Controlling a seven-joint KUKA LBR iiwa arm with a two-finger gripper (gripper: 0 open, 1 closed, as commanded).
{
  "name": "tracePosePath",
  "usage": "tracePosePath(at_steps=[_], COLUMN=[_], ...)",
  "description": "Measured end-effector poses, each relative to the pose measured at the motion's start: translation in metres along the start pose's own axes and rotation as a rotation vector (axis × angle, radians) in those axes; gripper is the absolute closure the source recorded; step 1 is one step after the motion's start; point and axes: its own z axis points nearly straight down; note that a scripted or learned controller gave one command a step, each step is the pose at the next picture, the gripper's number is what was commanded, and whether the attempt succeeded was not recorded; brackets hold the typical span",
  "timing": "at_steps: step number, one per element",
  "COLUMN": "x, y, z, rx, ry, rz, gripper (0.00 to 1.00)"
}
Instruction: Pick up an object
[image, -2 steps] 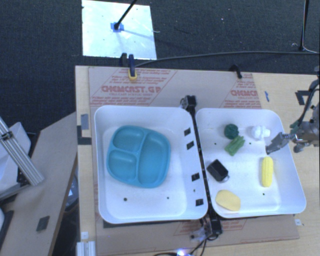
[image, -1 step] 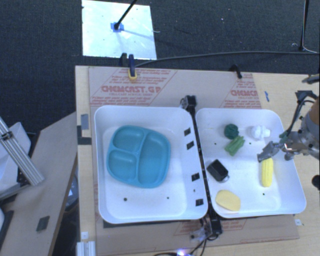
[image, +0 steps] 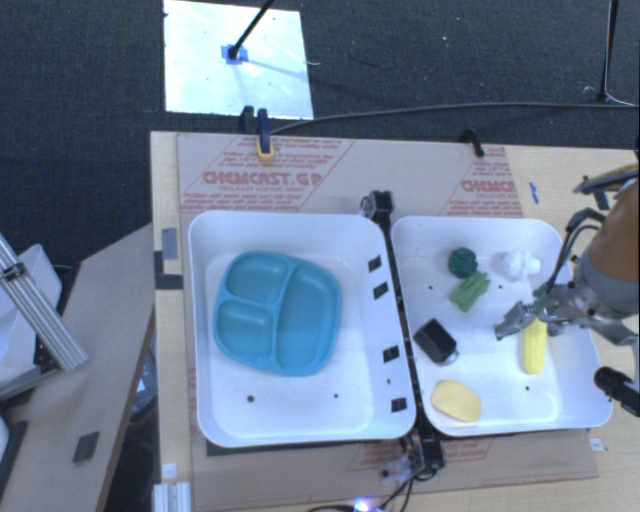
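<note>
My gripper (image: 528, 318) hangs over the right bin (image: 575, 405), reaching in from the right. It sits right at the top end of a yellow corn-like piece (image: 534, 350) that lies lengthwise near the bin's right side. The same bin holds a dark green round object (image: 462, 262), a light green piece (image: 469, 291), a white object (image: 515, 264), a black block (image: 436, 341) and a yellow oval object (image: 456, 401). Nothing is visibly lifted off the bin floor.
The left bin (image: 232, 412) holds a blue divided plate (image: 276, 311). A black hinge strip (image: 392, 315) runs between the two bins. Clamps and cables lie along the far bench edge (image: 262, 133).
</note>
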Motion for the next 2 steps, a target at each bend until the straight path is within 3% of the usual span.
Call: tracePosePath(at_steps=[1,2], x=[-0.0003,-0.0006], y=[0.0092,0.0088], z=[0.0458,0.0383], rx=[-0.007,-0.003], ry=[-0.002,-0.001], rz=[0.000,0.000], gripper=[0.00,1.00])
